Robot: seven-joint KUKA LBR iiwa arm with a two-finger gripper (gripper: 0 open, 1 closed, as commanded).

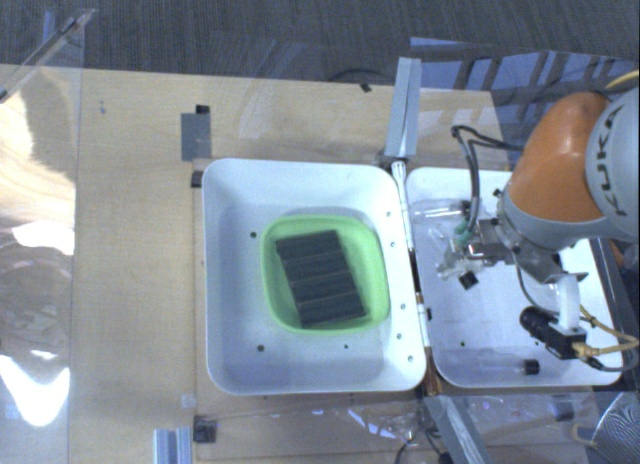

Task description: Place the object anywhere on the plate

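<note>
On the pale wooden table [130, 282] two shallow white bins sit side by side, touching along a shared edge near the middle of the view. The left bin [230, 352] holds a light green plate [272, 252], square with rounded corners, set roughly at the bin's centre. On that plate lies the dark object [320, 278], a flat, ribbed, rectangular block, nearly black, tilted so that its long axis runs from about 11 o'clock to 5 o'clock; it rests wholly within the plate's rim, with green showing on all sides of it. The right bin [480, 352] sits at 3 o'clock from the plate, and the arm [565, 177] reaches over it from the right, its orange band large in the view at about 2 o'clock from the plate. Below the band the grey wrist leads down to the hand [462, 252], which hangs over the upper left part of the right bin, close to the wall the two bins share and well apart from the object. The hand is a small tangle of metal parts and cable at this angle, and I cannot tell whether it is released or clenched; nothing can be made out within it. A black cylindrical fitting [545, 332] with a yellowish lead hangs off the arm toward 5 o'clock from the hand, over the right bin's lower part. A grey metal post [404, 107] stands at 12 o'clock above the seam between the bins.
</note>
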